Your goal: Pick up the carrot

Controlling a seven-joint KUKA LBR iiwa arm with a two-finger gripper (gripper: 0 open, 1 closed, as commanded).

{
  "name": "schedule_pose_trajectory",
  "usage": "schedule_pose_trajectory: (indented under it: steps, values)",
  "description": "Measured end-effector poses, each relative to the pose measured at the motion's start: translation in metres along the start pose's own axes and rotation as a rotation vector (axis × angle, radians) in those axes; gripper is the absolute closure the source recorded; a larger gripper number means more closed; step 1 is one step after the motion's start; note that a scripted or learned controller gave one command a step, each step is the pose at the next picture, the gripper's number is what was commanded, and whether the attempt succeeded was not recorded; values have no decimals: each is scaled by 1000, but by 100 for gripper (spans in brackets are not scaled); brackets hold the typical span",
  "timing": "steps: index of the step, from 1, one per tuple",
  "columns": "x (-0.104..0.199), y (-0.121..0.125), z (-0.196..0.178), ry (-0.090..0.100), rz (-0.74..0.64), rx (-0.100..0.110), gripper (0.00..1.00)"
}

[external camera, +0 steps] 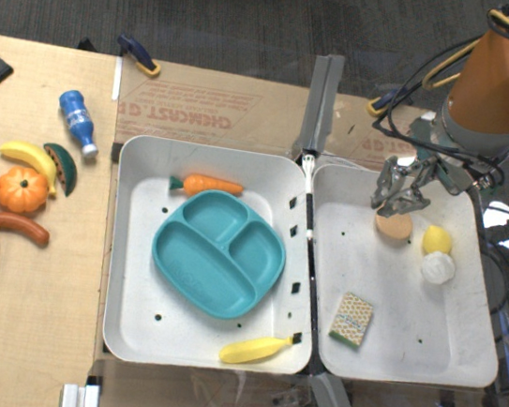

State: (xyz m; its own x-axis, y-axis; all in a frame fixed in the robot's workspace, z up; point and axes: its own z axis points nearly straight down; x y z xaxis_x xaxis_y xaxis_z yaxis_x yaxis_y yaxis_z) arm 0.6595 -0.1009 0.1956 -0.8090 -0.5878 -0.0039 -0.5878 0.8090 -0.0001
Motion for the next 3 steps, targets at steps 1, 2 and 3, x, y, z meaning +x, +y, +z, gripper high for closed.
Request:
schedule_pose_trajectory:
  steps: [1,2,3]
  values:
    - [0,0,-10,-3,-362,2,100]
    - [22,-32,-59,-3,-534,2,100]
    - [54,-69,-93,-3,-483,3,100]
